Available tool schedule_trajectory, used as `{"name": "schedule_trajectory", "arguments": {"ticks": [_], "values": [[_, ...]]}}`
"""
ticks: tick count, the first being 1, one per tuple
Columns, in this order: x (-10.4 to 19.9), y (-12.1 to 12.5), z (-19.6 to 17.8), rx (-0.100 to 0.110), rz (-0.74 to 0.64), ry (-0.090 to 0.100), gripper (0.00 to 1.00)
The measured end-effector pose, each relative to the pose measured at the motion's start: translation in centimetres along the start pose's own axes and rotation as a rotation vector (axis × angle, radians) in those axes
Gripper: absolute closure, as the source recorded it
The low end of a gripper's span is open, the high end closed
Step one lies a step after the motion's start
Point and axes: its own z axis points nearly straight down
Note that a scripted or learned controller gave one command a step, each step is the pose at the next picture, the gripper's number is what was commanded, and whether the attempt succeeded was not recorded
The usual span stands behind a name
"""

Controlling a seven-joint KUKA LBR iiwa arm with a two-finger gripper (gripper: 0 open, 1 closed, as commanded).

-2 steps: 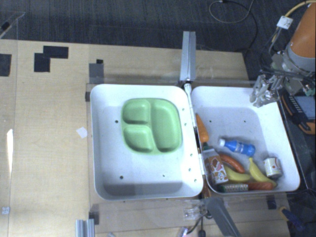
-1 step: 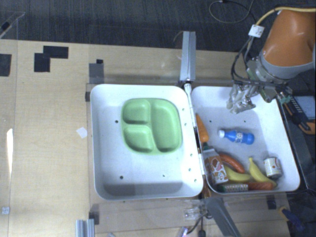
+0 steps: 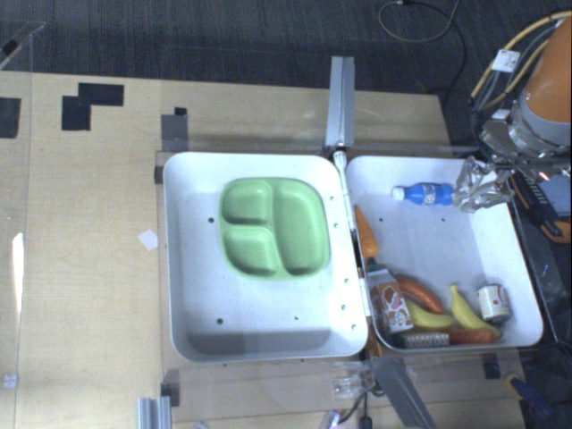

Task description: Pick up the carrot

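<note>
The orange carrot (image 3: 365, 231) lies along the left wall of the right bin (image 3: 529, 315), its thin end pointing to the back. My gripper (image 3: 483, 193) hangs over the back right corner of that bin, just right of a small blue-and-white bottle (image 3: 424, 193). Its fingers stand open with nothing between them. It is well to the right of the carrot and a little further back.
Along the right bin's front lie a carton (image 3: 391, 306), an orange-red long item (image 3: 420, 293), a banana (image 3: 466, 309), a red item (image 3: 469, 335) and a small can (image 3: 493, 302). The left bin (image 3: 183, 266) holds a green divided plate (image 3: 273, 227). A metal post (image 3: 340, 105) stands behind the bins.
</note>
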Motion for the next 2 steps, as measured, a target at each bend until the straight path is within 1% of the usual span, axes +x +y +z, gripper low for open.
{"name": "schedule_trajectory", "arguments": {"ticks": [1,2], "values": [[-0.1,-5.6,-3.2,0.001,-0.235,-0.002,1.00],[-1.2,-6.6,-0.8,-0.001,-0.582,-0.002,1.00]]}}
